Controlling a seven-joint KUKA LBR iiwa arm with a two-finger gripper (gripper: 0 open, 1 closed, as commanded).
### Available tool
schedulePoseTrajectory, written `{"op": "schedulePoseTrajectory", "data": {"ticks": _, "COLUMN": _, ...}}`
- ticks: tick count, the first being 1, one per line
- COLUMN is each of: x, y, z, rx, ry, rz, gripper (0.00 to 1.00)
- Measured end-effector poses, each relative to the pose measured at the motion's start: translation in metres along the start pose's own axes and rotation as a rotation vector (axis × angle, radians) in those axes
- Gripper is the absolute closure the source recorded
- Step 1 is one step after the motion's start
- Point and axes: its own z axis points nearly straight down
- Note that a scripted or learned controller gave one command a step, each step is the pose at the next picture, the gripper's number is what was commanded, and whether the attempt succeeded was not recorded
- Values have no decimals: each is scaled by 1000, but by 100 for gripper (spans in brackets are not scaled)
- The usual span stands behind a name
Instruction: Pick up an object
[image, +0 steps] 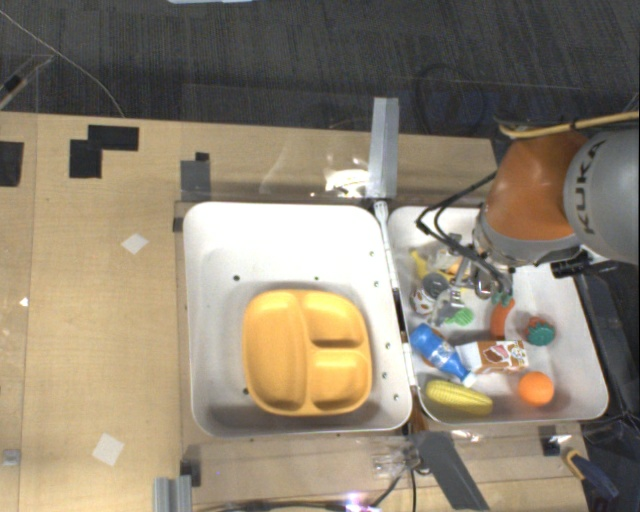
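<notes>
In the right bin lie a corn cob, a blue bottle and an orange ball, at 5 o'clock of the yellow tray. The tool hangs over this bin's upper part; I cannot tell its state. "KUKA" is written on the arm, above the wooden desk.

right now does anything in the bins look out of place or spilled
Nothing stands out. The yellow divided plate lies flat in the left bin; the toys, including the corn and orange ball, all sit inside the right bin.
</notes>
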Motion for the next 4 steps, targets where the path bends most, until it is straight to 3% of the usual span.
{"op": "schedulePoseTrajectory", "data": {"ticks": 1, "x": -32, "y": -10, "z": 15, "rx": 1, "ry": 10, "rz": -84, "gripper": 0}}
{"op": "schedulePoseTrajectory", "data": {"ticks": 2, "x": -55, "y": 2, "z": 20, "rx": 5, "ry": 21, "rz": 315, "gripper": 0}}
{"op": "schedulePoseTrajectory", "data": {"ticks": 3, "x": -60, "y": 4, "z": 4, "rx": 2, "ry": 3, "rz": 308, "gripper": 100}}
{"op": "schedulePoseTrajectory", "data": {"ticks": 4, "x": -41, "y": 57, "z": -82, "rx": 3, "ry": 12, "rz": 532, "gripper": 100}}
